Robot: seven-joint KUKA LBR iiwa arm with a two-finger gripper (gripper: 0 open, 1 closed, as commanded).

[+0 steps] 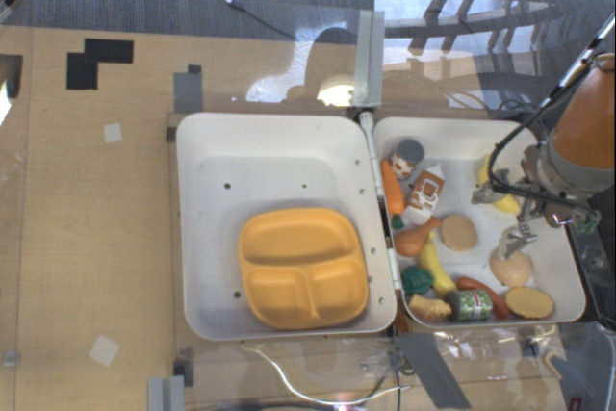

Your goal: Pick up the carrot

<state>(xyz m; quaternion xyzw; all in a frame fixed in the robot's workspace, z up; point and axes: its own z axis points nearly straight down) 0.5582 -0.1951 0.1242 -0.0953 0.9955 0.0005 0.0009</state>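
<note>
The carrot lay along the right bin's left wall, a small carton just beside it and a drumstick below. The pincer hovered well apart, above a pale egg; its grip state could not be told.

Yellow divided tray in left bin; banana, green can etc in right bin

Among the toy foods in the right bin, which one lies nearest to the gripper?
The pale egg-shaped piece, just below the gripper. The carrot lies across the bin, along its left wall.
</note>
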